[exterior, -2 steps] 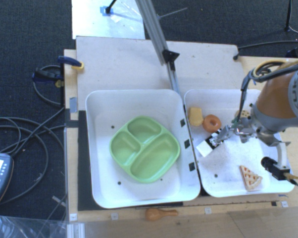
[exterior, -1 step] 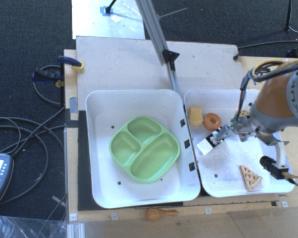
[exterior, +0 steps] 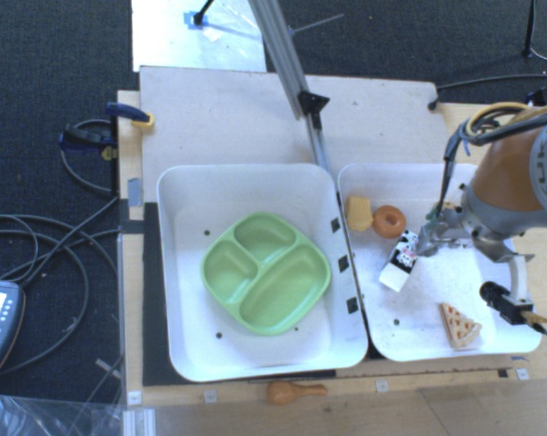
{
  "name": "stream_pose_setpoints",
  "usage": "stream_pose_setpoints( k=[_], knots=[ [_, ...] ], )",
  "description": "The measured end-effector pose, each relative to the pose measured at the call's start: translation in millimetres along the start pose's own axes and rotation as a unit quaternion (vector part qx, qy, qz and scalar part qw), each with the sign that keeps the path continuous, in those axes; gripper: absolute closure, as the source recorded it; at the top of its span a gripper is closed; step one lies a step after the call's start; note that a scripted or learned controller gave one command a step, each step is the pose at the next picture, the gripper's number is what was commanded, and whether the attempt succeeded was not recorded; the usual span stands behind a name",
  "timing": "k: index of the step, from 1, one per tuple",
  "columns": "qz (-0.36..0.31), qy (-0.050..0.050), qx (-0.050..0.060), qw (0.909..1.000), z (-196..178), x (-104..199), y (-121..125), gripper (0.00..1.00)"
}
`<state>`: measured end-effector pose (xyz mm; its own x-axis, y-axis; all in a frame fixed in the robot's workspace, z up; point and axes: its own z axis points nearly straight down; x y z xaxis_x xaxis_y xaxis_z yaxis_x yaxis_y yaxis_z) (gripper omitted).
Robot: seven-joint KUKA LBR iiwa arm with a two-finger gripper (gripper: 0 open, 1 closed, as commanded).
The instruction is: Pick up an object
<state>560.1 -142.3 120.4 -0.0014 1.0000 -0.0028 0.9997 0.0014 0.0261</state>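
Note:
The right bin (exterior: 501, 343) holds a yellow block (exterior: 359, 213), an orange donut (exterior: 389, 221), a white carton with black patches (exterior: 400, 262) and a waffle-patterned wedge (exterior: 459, 325). My gripper (exterior: 428, 237) is low in this bin, just right of the carton's upper end and right of the donut. It is at or very near the carton's top corner; I cannot tell whether they touch. The grey arm with its orange band (exterior: 510, 175) comes in from the right and hides part of the bin's right side.
A green divided plate (exterior: 266, 272) lies in the left bin (exterior: 178, 243). A slanted metal pole (exterior: 287, 57) ends at the wall between the bins. A small brown object (exterior: 296, 391) lies on the bench in front of the bins. Cables lie on the floor at left.

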Motion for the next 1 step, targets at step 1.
stream_pose_setpoints(
  k=[1],
  knots=[
    [-0.002,0.001,0.01,0.9999,-45.7,-6.8,4.5,1.0]
  ],
)
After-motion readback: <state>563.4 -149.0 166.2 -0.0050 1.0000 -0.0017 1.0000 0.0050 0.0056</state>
